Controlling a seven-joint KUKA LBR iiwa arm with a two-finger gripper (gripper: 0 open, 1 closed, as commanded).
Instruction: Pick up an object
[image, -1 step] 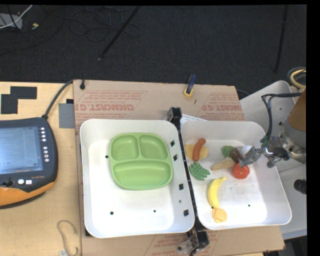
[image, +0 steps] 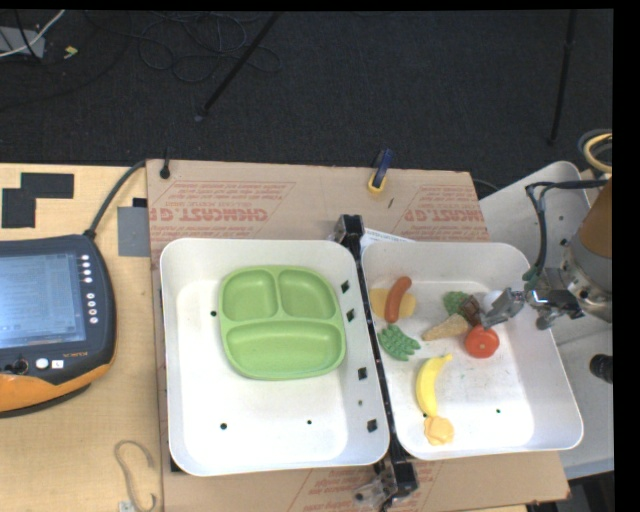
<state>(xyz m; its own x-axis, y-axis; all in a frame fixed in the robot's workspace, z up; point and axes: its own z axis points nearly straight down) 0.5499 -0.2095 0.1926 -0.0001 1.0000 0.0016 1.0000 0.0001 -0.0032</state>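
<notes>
Since the toys lie loose in the right bin (image: 545, 425), a light, stiff, smooth banana (image: 430, 383) is judged easiest taken across its middle. Farther back, a round tomato (image: 482, 342) may roll. Beside it, whether the fingers (image: 503, 306) are spread cannot be told.

I see the green three-compartment plastic plate (image: 281, 322) in the left shallow white bin (image: 190, 420); the yellow toy banana (image: 430, 382) lies at 3 o'clock, in the right shallow white bin (image: 545, 415).
</notes>
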